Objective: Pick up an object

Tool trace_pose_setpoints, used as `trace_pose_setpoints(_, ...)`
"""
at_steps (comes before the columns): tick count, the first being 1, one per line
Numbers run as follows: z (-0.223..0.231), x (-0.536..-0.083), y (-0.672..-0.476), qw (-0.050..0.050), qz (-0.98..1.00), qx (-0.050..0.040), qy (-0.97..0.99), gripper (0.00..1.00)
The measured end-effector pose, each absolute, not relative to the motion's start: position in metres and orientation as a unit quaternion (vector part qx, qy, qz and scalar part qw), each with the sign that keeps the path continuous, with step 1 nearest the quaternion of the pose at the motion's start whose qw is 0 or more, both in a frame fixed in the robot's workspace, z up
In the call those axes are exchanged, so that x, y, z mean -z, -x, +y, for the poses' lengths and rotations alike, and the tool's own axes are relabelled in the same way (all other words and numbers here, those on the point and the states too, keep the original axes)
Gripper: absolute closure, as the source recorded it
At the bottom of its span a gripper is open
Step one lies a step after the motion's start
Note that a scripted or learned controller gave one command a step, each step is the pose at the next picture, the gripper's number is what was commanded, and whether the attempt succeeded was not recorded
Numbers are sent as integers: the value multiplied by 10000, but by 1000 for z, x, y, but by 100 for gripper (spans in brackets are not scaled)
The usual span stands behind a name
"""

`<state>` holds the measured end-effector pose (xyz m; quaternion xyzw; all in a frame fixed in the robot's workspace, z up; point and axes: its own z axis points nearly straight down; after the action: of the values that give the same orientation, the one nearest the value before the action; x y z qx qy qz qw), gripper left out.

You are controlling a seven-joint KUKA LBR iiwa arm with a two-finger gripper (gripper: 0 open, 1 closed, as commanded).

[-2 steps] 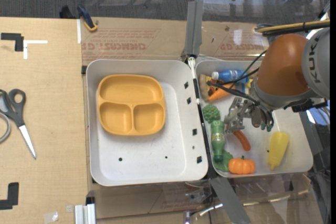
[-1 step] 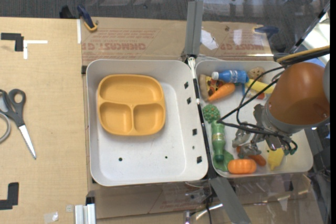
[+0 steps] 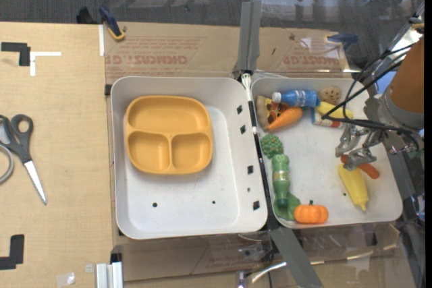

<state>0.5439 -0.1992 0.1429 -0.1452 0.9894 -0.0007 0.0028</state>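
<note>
Corn (image 3: 356, 188) lies in the right bin (image 3: 317, 165), just below the claw (image 3: 352, 153), which hangs low over the bin floor; a small red piece (image 3: 370, 170) sits right beside the claw. Whether the claw is apart or together, I cannot tell. Nothing looks lifted, so the grasp and the raise seem still to come. Left of the claw, well apart, are a carrot (image 3: 285, 118) and a bottle (image 3: 297, 98).

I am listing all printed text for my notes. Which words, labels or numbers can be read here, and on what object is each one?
Red print on the cardboard sheets behind the bins: upside down and too blurred to read.
Blue bottle label: too small to read.
</note>
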Motion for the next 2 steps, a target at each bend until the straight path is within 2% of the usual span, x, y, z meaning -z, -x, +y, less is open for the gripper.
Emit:
trace_pose_setpoints(1, -137, -92, -492, 11, 9754, -7, 2203, 100)
trace_pose_setpoints(2, -100, -92, -527, 14, 9999, -3, -163, 100)
